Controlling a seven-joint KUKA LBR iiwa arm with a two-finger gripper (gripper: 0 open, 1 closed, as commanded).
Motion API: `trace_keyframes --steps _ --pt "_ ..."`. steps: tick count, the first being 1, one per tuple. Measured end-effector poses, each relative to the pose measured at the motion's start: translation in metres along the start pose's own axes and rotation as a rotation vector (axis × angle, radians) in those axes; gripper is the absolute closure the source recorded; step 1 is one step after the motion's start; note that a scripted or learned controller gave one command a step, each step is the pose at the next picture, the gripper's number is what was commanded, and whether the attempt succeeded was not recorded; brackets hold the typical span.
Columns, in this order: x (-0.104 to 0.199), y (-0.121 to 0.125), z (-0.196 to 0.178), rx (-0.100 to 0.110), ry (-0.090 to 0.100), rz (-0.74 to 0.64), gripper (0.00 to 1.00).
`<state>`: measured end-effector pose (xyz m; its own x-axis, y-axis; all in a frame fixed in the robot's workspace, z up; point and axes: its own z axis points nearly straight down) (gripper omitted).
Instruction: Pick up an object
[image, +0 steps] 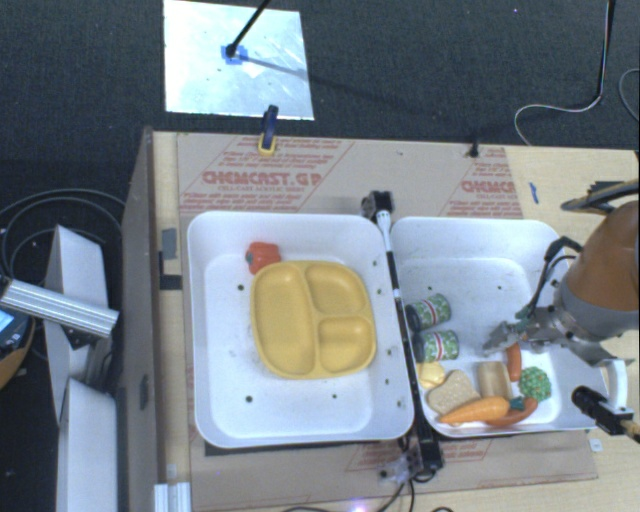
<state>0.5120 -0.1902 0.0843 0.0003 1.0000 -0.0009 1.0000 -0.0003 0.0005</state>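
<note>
Hovering low in the right bin (470, 240), your gripper (515, 338) sits just above the small carrot (514, 362); finger spread unreadable, nothing visibly held. Approach step, likely. Next: you'd need a clean descent, avoiding the broccoli (534, 382) and bread (492, 379).

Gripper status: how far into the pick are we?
Done: the arm has reached into the right bin. In hand: nothing visibly gripped; the gripper hovers above the small carrot, beside the broccoli. Left: grasp and lift. The yellow tray sits in the left bin.
</note>
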Motion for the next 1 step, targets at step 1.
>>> trace_keyframes --steps 1 --pt "0.0009 0.0016 -0.0108 -0.004 0.000 -0.002 1.00"
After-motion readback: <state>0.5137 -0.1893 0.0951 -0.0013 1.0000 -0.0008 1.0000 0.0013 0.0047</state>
